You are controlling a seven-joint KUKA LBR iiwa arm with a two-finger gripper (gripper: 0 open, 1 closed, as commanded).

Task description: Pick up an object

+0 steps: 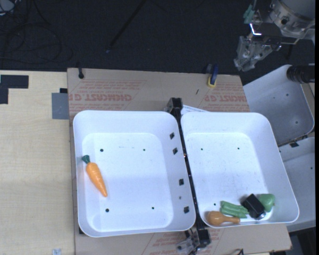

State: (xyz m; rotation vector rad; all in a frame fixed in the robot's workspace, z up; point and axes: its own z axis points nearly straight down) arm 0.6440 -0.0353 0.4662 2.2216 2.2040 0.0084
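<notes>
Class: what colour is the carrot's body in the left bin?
Orange, with a green top: carrot, camera view.

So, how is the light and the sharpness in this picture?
Camera view: light is even over both white bins, with soft shadow along their lower walls; the toy carrot is fairly sharp; the background beyond the bench is nearly black; the gripper, at upper right, is dim and slightly blurred.

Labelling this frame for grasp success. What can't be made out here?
- End effector: small and blurred, finger state unreadable in camera view.
- Arm: cut off by the top edge.
- Green item: partly hidden behind the black object, shape unclear.
</notes>
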